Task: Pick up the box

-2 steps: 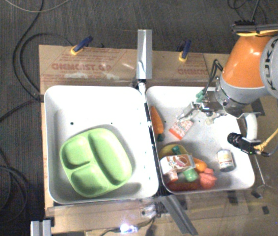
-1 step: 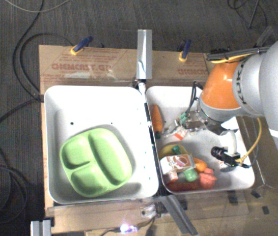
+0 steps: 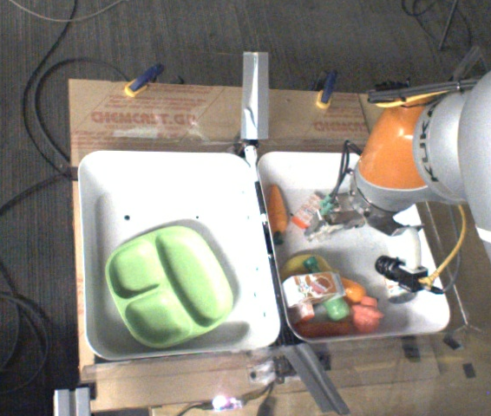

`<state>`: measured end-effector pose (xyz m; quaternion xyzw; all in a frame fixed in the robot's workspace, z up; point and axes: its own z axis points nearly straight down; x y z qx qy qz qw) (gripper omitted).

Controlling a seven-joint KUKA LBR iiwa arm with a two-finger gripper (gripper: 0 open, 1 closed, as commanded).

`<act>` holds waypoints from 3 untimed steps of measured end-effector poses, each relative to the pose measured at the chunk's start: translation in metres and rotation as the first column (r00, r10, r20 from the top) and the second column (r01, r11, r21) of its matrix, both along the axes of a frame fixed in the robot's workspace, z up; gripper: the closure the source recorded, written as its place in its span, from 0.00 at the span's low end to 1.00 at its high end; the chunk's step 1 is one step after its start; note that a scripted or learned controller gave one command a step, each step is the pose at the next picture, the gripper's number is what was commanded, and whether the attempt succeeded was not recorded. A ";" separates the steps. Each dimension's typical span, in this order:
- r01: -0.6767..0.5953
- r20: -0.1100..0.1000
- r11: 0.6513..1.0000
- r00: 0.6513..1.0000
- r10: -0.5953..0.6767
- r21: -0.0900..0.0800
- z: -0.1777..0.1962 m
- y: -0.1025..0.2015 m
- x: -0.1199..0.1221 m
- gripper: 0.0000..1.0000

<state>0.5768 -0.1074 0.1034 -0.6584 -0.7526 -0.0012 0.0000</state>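
Note:
The box point(image 3: 311, 289) is a small white and red carton with a printed picture. It lies near the front of the right bin point(image 3: 419, 328), among toy foods. My gripper point(image 3: 325, 219) hangs over the middle of that bin, behind the box and apart from it. A small orange-red thing point(image 3: 301, 220) sits right by the gripper's left side; I cannot tell whether it is touched.
An orange carrot point(image 3: 277, 211) lies along the right bin's left wall. A yellow piece point(image 3: 297, 265), a green piece point(image 3: 337, 308) and orange and red pieces point(image 3: 363, 315) crowd around the box. The left bin point(image 3: 141, 172) holds a green divided plate point(image 3: 169, 284).

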 end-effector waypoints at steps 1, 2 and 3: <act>0.264 -0.005 0.965 0.965 -0.264 -0.002 0.079 0.067 -0.017 1.00; 0.264 -0.005 0.965 0.965 -0.264 -0.002 0.079 0.067 -0.017 0.00; 0.283 0.012 0.959 0.959 -0.283 -0.002 -0.013 0.007 0.011 0.00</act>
